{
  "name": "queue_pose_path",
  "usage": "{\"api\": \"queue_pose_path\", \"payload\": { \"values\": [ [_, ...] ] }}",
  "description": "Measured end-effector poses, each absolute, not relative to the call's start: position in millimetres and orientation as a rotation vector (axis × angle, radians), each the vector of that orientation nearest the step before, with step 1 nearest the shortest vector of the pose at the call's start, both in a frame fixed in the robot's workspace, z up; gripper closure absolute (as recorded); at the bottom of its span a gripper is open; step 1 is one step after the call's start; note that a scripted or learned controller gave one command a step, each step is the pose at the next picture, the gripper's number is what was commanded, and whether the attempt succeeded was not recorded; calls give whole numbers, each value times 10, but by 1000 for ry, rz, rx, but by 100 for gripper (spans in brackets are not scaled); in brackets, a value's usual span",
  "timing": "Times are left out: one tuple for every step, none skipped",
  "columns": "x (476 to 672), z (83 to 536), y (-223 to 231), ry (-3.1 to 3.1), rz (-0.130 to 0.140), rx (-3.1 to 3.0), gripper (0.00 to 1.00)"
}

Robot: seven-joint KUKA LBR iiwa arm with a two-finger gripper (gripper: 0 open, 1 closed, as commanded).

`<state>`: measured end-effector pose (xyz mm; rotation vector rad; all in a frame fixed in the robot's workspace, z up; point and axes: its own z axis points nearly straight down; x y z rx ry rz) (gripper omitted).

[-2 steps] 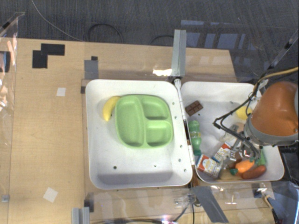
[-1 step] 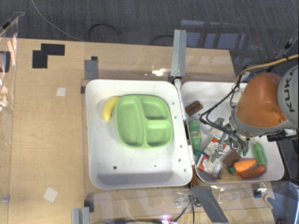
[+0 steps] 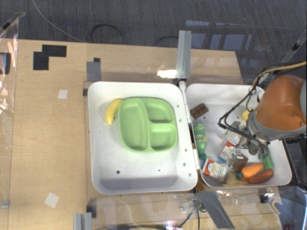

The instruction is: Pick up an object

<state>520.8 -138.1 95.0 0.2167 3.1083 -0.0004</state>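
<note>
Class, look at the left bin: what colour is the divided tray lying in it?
Light green: the divided tray shows plainly in the camera view, beside a yellow banana.

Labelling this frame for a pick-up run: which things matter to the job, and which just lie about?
Job:
end effector
carrot
green bottle
chocolate bar
small cartons
right bin

Lying about:
green divided plate
banana
left bin

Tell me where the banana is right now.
The banana lies in the left bin, near its upper-left corner in the camera view, tucked against the left edge of the green divided tray.
</note>
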Motion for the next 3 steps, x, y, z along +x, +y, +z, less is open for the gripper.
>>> {"api": "queue_pose_path", "payload": {
  "values": [
    [5331,908,-968,3111,1,261,0],
    [5384,1052,-966,3092,-1,253,100],
    [5684,3015,-1419,3120,-8,50,100]
  ]
}}
